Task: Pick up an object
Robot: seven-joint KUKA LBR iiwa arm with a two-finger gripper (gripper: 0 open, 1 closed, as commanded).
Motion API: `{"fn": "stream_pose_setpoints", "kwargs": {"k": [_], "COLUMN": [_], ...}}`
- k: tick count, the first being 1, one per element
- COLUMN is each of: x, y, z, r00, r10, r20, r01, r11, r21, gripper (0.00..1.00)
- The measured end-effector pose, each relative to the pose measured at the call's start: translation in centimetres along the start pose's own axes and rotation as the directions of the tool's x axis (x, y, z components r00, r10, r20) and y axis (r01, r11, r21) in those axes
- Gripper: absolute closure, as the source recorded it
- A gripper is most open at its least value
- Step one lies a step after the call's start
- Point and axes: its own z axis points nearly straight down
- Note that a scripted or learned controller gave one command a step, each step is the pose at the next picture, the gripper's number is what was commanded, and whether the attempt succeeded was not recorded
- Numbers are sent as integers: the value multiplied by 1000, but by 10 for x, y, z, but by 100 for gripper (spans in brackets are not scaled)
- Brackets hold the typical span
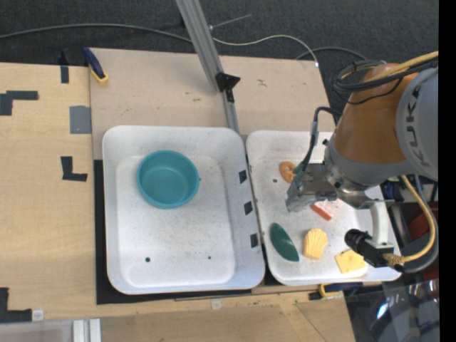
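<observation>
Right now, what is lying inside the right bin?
The right bin holds a green piece, a yellow shell-shaped piece, a yellow block, a red-white item and an orange piece. The gripper partly covers the last two.

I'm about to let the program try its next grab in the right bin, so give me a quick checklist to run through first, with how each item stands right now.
1. Gripper over the right white bin: ok, it hangs above the bin's middle.
2. Nothing already between its fingers: cannot tell, the grey finger block hides that.
3. Targets in reach: ok. A small orange rounded piece lies just left of the gripper and a red and white piece just below it.
4. Other items apart from each other: ok. The dark green leaf-shaped piece, yellow shell-shaped piece and yellow wedge lie separate near the bin's near edge.
5. Teal round bowl out of the way: ok, it sits in the left white bin.
</observation>
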Motion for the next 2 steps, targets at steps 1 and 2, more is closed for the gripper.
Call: {"fn": "stream_pose_setpoints", "kwargs": {"k": [1, 2], "x": [53, 105], "y": [6, 15], "z": [-2, 16], "r00": [1000, 1000], "r10": [-2, -1], "r20": [0, 1], "r01": [2, 1], "r11": [1000, 1000], "r21": [-2, 0], "gripper": [100, 100]}}
